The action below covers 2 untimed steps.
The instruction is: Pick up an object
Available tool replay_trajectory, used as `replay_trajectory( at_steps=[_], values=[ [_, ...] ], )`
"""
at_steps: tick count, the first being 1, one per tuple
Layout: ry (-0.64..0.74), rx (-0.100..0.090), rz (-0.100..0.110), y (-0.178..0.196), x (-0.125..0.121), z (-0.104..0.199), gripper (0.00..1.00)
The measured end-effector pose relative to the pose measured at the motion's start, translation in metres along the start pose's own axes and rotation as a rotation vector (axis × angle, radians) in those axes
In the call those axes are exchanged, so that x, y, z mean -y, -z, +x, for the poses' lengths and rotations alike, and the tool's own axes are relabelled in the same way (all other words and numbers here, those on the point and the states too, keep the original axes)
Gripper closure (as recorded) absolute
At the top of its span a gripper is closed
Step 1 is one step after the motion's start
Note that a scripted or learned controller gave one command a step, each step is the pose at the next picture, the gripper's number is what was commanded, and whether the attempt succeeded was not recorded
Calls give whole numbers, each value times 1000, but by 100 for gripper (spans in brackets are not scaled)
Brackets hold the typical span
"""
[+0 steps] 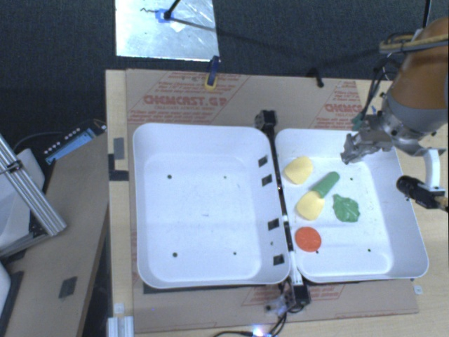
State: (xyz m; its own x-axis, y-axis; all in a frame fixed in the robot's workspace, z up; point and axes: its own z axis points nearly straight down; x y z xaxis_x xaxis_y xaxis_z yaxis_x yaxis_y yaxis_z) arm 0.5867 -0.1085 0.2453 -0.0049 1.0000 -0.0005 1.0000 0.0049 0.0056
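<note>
End effector [356,150] at 2 o'clock over right bin [403,258], finger state unclear; board [186,97] reads "CHEMCAST GP".

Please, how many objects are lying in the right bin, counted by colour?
Yellow: 2, the upper yellow piece and the lower yellow piece
Green: 2, the long green piece and the leafy green piece
Orange: 1, the orange disc
Total: 5

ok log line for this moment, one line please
gripper over right bin, upper part | nothing seen held | in right bin: two yellow pieces, green cylinder, green leafy piece, orange disc
</note>
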Motion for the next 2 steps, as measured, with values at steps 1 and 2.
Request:
replay_trajectory(
  at_steps=[1,2],
  values=[
    [4,0,-16,210,16,47,100],
    [4,-2,5,191,54,97,100]
  ],
)
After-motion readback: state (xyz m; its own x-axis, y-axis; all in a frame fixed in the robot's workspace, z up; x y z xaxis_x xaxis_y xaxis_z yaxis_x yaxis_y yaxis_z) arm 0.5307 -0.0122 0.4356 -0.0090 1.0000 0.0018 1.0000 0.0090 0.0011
